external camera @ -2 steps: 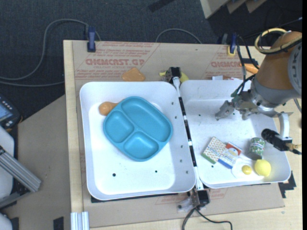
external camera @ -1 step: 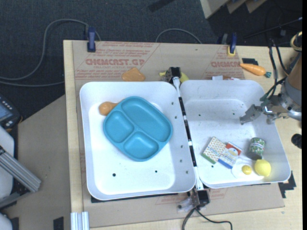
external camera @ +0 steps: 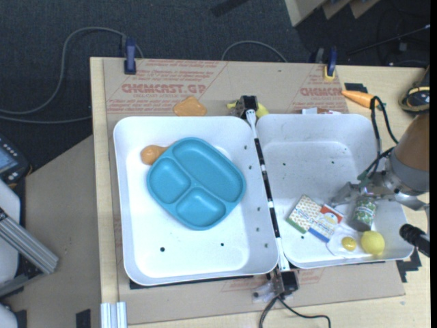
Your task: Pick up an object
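Pincer (external camera: 360,195) hangs low in the right bin (external camera: 307,142), near its right wall, its metal fingers spread over a small green bottle (external camera: 364,212) that lies just beneath them. Just below the bottle sits a yellow lemon (external camera: 372,242), with a smaller yellow piece (external camera: 349,244) beside it. Left of these lies a colourful flat packet (external camera: 313,218). Across the divider, the left bin (external camera: 136,203) holds a blue sectioned tray (external camera: 196,182), an orange object (external camera: 149,154) touching its upper left edge.
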`<action>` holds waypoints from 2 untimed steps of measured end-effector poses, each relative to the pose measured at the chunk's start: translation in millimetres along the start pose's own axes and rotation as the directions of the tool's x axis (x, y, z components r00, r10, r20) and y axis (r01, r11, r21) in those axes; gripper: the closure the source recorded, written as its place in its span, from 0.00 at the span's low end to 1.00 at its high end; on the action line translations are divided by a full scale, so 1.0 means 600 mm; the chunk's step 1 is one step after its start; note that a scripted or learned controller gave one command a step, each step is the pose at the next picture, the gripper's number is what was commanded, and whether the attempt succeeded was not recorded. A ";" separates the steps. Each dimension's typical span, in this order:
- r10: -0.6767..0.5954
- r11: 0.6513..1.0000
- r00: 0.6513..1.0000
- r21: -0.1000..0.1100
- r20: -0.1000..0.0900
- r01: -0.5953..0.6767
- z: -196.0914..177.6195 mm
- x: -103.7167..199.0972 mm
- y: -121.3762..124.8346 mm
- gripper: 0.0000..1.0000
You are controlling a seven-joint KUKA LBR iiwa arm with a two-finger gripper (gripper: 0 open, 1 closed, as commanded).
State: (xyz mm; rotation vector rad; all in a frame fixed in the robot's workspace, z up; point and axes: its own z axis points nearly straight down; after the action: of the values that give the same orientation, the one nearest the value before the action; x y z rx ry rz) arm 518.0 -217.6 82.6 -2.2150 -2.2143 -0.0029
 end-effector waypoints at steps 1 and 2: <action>-0.009 1.000 1.000 -0.018 0.010 0.009 -0.214 0.137 0.049 0.00; 0.005 1.000 1.000 0.001 0.007 -0.005 -0.060 0.036 0.000 0.00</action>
State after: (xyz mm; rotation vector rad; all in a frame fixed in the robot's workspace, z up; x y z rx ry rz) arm 518.1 -196.3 118.7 -2.2239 -2.2116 0.0063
